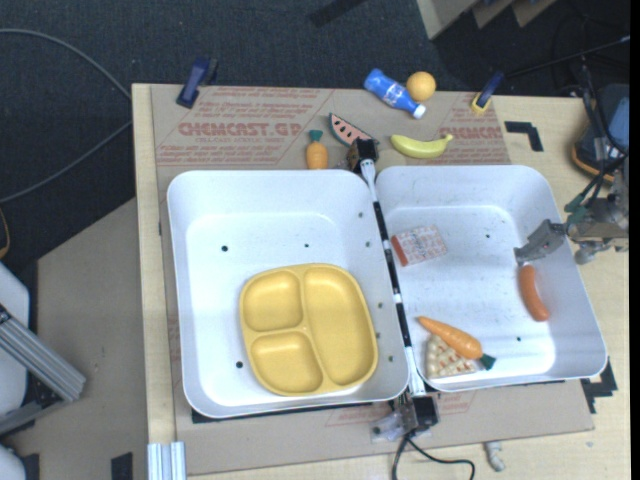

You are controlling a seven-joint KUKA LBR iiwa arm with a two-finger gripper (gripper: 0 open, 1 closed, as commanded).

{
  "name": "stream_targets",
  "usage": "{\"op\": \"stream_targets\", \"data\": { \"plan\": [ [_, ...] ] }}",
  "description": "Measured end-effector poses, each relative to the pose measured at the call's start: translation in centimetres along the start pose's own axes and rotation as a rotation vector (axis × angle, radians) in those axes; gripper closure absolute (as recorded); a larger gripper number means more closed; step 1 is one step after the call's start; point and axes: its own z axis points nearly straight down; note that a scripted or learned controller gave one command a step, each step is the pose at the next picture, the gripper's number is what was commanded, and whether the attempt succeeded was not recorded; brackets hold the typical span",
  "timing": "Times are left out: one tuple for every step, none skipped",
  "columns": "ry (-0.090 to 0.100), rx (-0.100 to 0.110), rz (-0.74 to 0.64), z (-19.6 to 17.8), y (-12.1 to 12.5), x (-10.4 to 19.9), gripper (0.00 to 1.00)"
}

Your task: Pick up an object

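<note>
While I am hovering at the right bin's [470, 183] edge:
Gripper [540, 243]: I cannot tell its opening; nothing visibly held.
Sausage [533, 293]: lying just below me, long axis running toward the bin's near rim.

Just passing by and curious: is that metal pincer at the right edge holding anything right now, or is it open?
Pincer: cannot be told whether open or closed; nothing shows held in it. It hangs just above the sausage in the right bin.

1. The arm reaches in from the 3 o'clock edge of the camera view, only its far end visible.
2. The gripper [545, 240] sits at about 3 o'clock, low, pointing toward 9 o'clock.
3. Its grey tip angles slightly downward toward 8 o'clock; cabling trails behind toward 2 o'clock.
</note>
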Motion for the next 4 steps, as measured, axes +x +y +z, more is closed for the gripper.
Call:
{"op": "stream_targets", "data": {
  "plan": [
    [-0.002, -0.001, 0.001, 4.3, 6.3, -4.6, 0.00],
    [0.002, 0.004, 0.000, 15.5, 4.1, -3.9, 0.00],
    [-0.001, -0.002, 0.001, 14.4, 4.2, -4.0, 1.00],
    [-0.006, -0.012, 0.001, 16.1, 4.5, -4.5, 1.00]
  ]
}}
